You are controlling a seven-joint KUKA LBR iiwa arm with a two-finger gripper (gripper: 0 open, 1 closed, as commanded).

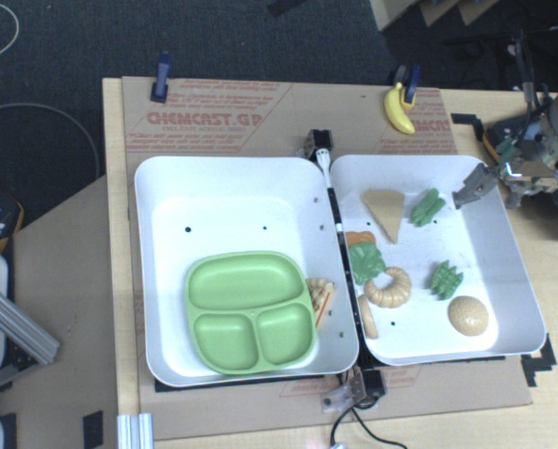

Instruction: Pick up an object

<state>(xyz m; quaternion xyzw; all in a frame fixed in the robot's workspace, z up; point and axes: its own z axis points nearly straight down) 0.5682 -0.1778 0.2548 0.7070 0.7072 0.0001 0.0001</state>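
The right bin (503, 241) holds several small toys: a tan wedge (385, 211), a green piece (427, 207), a second green piece (444, 279), a beige round lump (468, 315), a tan ring (388, 288) and a green leafy piece (365, 261). My gripper (472, 189) pokes in over the bin's upper right rim, just right of the first green piece. It is apart from every toy, and nothing shows in it.
The left bin (166, 213) carries a green divided plate (250, 309) with a pale toy (321, 297) beside it. A yellow banana (400, 110) lies on the board behind the right bin. A blue clamp (160, 78) sits at the back left.
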